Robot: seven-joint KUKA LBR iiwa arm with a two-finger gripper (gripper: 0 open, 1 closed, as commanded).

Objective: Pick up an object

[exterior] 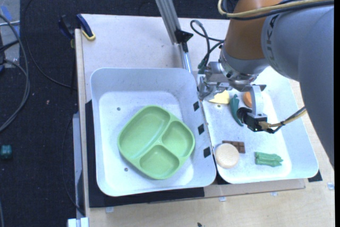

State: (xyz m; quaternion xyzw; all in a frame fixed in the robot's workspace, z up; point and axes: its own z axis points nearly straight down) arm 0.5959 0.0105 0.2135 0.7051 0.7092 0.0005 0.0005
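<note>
Yellow wedge (219, 98) lies in the right bin (289, 133) beside a teal piece (235, 109), near the arm (297, 34). Whether its fingers (204, 91) are apart or together cannot be told.

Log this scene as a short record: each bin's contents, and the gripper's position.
left bin: green divided plate
right bin: yellow piece, teal piece, orange piece, brown block, cream round piece, green piece
gripper: over the right bin's far left corner, beside the yellow piece
held object: none visible
</note>
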